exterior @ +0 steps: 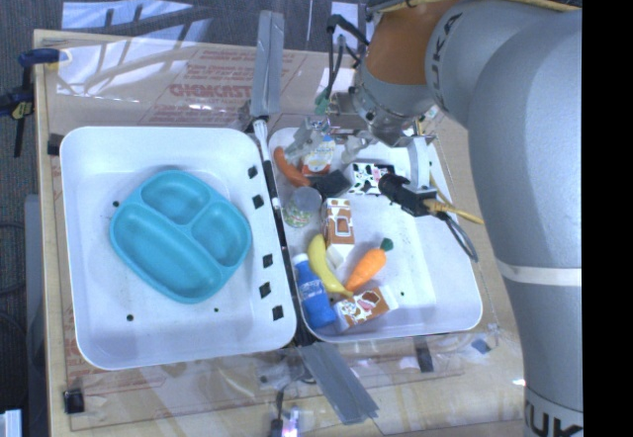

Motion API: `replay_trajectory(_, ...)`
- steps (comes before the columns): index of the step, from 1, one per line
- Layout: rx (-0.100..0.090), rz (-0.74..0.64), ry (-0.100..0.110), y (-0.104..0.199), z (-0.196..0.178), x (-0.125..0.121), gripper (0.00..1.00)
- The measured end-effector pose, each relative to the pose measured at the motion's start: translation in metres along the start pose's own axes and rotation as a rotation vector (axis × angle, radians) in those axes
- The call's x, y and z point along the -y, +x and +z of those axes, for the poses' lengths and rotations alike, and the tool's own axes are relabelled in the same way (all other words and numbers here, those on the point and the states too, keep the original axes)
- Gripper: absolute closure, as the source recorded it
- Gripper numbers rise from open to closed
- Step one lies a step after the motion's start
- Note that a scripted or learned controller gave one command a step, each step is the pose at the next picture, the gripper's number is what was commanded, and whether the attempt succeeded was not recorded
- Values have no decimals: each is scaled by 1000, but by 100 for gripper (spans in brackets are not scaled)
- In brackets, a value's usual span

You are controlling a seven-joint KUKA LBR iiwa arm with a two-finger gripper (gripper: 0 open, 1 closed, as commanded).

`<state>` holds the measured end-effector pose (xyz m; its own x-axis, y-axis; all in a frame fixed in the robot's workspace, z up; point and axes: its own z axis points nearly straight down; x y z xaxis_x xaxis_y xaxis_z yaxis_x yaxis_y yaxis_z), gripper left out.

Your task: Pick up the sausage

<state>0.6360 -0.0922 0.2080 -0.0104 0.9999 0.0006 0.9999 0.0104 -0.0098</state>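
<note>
Bench (pixel 119 69): brown surface with red lettering, clear plastic sheet lying at far left corner.

Left bin (pixel 89 306): shallow, white, holding one blue sectioned plate (pixel 180 233) with three compartments, set near the middle.

Right bin (pixel 450 297): shallow, white, crowded along its left side and far end.

Sausage (pixel 287 166): reddish-brown, curved, lying at far left corner of right bin, close to the divider between bins, partly overlapped by neighbouring clutter.

Clear cup (pixel 302 206): upright, just beside the sausage on the near side.

Small carton (pixel 339 221): orange and white, near bin centre, beside the cup.

Banana (pixel 324 265): yellow, lying lengthwise, touching the blue bottle (pixel 314 295) at its left.

Carrot (pixel 364 265): orange with green top, just right of banana.

Second small carton (pixel 364 306): brown and white, at near edge, beside bottle.

Black-and-white patterned item (pixel 370 178): at far end, under the wrist.

Arm (pixel 514 109): grey with orange band, reaching in from the right, wrist bent over far end of right bin.

Gripper (pixel 318 140): lowered into far left corner of right bin, directly beside the sausage; finger spacing hidden among clutter, cannot tell.
</note>
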Motion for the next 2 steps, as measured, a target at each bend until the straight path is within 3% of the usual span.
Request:
replay_trajectory(1, 1, -126, -7, -36, 107, -20, 0)
replay_trajectory(2, 0, -131, -2, -36, 100, -20, 100)
